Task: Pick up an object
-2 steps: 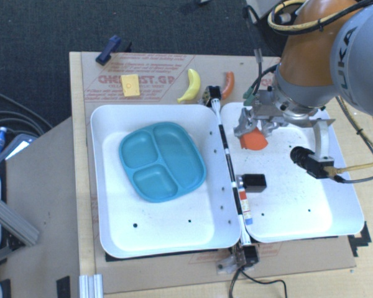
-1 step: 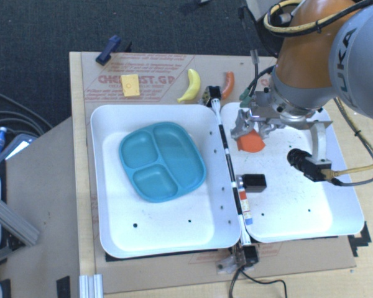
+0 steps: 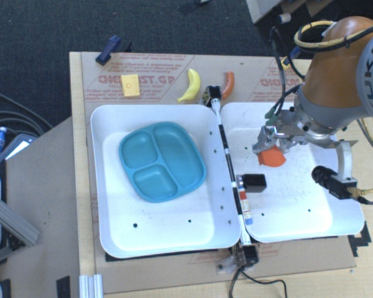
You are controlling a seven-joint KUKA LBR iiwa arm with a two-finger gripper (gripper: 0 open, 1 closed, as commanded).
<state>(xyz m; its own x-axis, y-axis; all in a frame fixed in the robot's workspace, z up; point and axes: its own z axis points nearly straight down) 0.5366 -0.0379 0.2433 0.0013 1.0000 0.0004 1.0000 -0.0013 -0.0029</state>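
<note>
The grey arm's gripper [image 3: 275, 143] hangs low over the right white bin [image 3: 336, 219], right above a small orange-red rounded object [image 3: 273, 159] — seemingly lined up for a grab. Whether the fingers are apart or clamped on it, I cannot tell; the wrist hides them. A small black block [image 3: 253, 181] lies near, and the blue three-compartment plastic tray [image 3: 162, 161] sits in the left bin.

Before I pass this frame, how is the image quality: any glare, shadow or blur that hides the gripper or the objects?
Camera view: even, soft lighting; mild washout on the white bins, no harsh glare. The blue tray is sharp. The arm's bulk covers the gripper, so the fingers are unreadable; the orange object beneath shows only partly. Slight softness at the edges; dark floor lacks detail.
</note>
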